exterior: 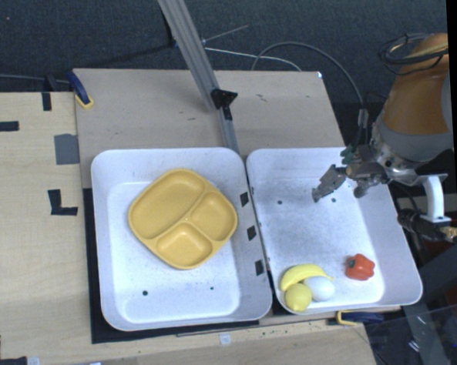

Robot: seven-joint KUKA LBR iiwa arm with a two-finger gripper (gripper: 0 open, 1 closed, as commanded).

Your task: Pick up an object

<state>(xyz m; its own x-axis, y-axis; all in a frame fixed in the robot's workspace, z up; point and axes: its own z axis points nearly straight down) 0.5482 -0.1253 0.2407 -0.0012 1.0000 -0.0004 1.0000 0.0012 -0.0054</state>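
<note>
- Left bin (109,247): shallow, white; it carried one yellow divided plate (183,218) with three compartments, which lay flat toward the bin's far half, turned at an angle to the walls.
- Right bin (289,166): shallow, white, set wall to wall with the left one.
- Banana (302,274): yellow, curved, at the right bin's near-left corner.
- Lemon (298,297): yellow, round, touching the banana's near side.
- White egg-shaped piece (321,289): just beside the lemon and under the banana's curve.
- Red pepper (359,267): small, near the right bin's near-right corner, apart from the yellow cluster.
- Gripper (338,183): over the right bin's far-right part, well apart from all four objects; fingers spread open, nothing between them.
- Arm (417,105): grey and orange, entered past the right bin's right wall.
</note>
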